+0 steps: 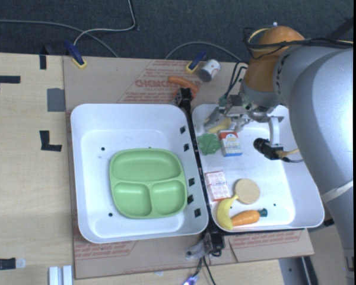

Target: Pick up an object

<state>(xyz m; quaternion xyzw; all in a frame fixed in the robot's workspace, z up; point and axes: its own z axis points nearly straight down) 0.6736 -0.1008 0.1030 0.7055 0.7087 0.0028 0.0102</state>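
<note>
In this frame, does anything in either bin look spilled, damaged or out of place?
Nothing stands out. The green divided plate lies flat in the left bin. In the right bin, the banana, carrot, round cracker and small cartons lie loose but intact, with the end effector low at the far end.

I counted two white bins (86,135), one green divided plate (147,181), one banana (224,212), one carrot (245,217), one round cracker (247,190) and two small cartons (229,143).
</note>
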